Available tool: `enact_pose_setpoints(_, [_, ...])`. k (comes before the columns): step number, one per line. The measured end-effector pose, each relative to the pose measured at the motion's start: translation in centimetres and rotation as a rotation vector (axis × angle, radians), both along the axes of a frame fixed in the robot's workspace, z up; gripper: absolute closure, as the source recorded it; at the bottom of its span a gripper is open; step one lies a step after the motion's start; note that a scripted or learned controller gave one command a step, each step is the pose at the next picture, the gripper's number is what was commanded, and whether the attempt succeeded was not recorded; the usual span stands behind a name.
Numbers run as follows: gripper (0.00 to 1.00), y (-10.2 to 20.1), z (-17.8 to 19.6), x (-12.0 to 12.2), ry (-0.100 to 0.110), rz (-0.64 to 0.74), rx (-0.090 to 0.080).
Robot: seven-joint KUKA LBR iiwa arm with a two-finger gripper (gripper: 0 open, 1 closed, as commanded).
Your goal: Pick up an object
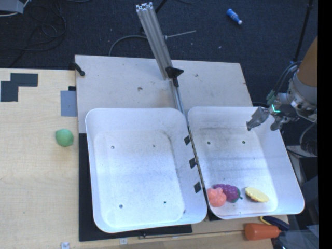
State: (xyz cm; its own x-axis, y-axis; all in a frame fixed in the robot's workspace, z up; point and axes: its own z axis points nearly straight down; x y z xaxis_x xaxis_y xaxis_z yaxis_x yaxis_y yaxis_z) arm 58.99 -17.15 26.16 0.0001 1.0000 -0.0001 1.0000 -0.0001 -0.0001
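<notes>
In the right bin (244, 160), three small things lie near its front edge: a pink-orange lump (217, 196), a purple grape bunch (228, 192) touching it, and a yellow piece (257, 194) a little to the right. My gripper (265, 119) hangs over the bin's far right corner, well above and behind those things. Its two fingers stand apart, one at the left (256, 120) and one at the right (275, 122), with nothing between them.
The left bin (137, 170) adjoins the right one. A green ball (64, 137) rests on the wooden bench at the left. An orange item (262, 231) lies in front of the right bin. A slanted aluminium post (158, 40) rises behind the bins.
</notes>
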Motion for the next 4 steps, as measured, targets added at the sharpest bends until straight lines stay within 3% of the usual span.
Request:
enact_pose_setpoints(1, [0.00, 0.0, 0.0, 0.0, 0.000, 0.000, 0.000])
enact_pose_setpoints(4, [0.00, 0.7, -15.2, 0.1, 0.004, 0.000, 0.001])
